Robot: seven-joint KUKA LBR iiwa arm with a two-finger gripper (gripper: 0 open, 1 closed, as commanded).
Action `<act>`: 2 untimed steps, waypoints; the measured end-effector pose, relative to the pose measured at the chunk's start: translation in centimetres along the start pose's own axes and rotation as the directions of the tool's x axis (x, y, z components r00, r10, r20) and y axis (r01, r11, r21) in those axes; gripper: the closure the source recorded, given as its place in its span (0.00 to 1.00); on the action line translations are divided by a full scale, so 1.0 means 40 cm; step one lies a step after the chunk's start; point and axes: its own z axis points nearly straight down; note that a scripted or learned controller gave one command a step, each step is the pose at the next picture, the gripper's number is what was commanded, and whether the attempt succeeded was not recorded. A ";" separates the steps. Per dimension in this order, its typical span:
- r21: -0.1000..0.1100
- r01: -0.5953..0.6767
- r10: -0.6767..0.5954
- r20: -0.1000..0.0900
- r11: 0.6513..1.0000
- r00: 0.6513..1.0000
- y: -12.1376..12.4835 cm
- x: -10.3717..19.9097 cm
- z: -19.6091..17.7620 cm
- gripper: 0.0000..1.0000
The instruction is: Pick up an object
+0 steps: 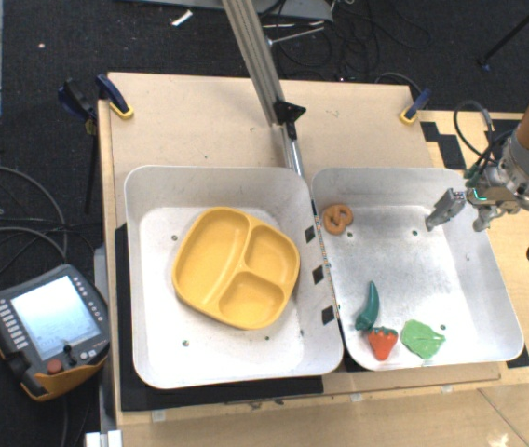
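1. Lying at 5 o'clock in the right bin [488,277]: strawberry [383,343], green leaf [422,338], teal pepper [368,307]; pretzel [337,219] at 10.
2. Approach step: fingers [445,208] apart, empty, hovering at 2 o'clock; next, descend over one object.

Arm comes in from the right, orange band just visible at upper right edge, grey wrist below it. Gripper [465,212] sits low by the right side, pointing left and a bit down. Two fingers [445,208] spread apart, nothing btwn them.
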 end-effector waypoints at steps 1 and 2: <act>0.000 0.000 0.000 0.000 1.000 1.000 0.000 0.000 0.000 0.00; 0.005 -0.004 0.004 -0.001 1.000 1.000 -0.027 0.003 0.129 0.00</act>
